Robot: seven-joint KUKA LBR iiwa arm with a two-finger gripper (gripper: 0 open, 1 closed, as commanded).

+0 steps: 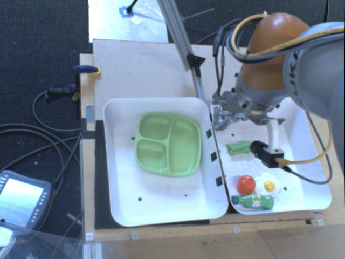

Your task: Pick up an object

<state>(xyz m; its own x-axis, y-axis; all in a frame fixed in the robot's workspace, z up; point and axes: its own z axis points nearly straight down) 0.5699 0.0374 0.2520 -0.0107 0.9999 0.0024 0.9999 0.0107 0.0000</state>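
Green bottle (253, 200) lies well below the end effector (220, 118), whose finger state I cannot tell.

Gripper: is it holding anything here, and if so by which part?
Cannot be told. The gripper sits over the right bin's left edge, with no object visible in it; the green block lies apart.

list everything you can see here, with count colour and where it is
bins: 2, white, side by side on the bench
plate: 1, green, divided, in the left bin
block: 1, green, right bin, below the gripper
tomato: 1, red, right bin, near front
egg: 1, white with yellow yolk, right of the tomato
bottle: 1, green, lying at right bin's front edge
clamp: 1, blue and yellow, bench's left edge
gripper: 1, grey, over the right bin's left side
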